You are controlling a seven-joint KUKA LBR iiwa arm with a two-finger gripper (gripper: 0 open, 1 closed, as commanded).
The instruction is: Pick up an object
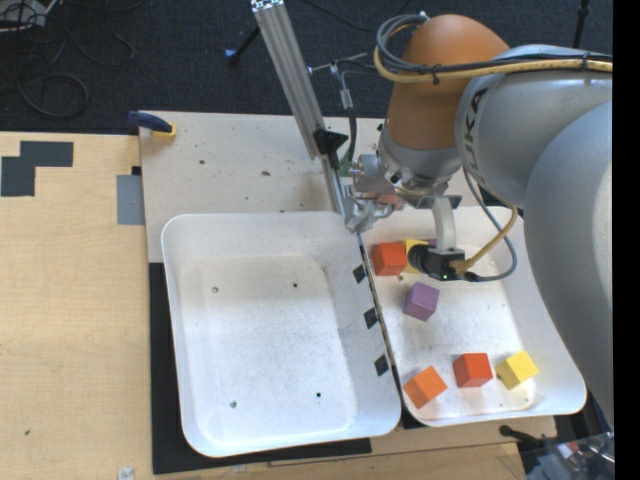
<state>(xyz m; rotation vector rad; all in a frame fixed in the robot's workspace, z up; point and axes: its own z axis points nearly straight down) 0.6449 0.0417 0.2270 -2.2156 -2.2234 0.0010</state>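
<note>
Two shallow white bins sit side by side in the lower half of the frame. The larger bin [200, 408], centre-left, has a bare white floor with a few scattered dark specks. The smaller bin [485, 313], lower right, holds five cubes. A red-orange cube [389, 259] lies near its upper left corner, and a purple cube [421, 301] lies tilted just below and to the right of it, apart from it. Along the bin's lower edge sit an orange cube [426, 385], a red cube [472, 370] and a yellow cube [518, 369] in a loose row, near one another. Small black tabs [370, 318] line the seam where the two bins meet. The gripper [360, 213] hangs at the top of that seam, over the smaller bin's upper left corner and just up-left of the red-orange cube. Nothing can be seen in its grasp, and I cannot tell whether it is spread or closed. A slanted aluminium bar [292, 78] rises behind it toward the top centre, and a blue-and-yellow clamp [150, 123] sits at the board's upper left corner.
</note>
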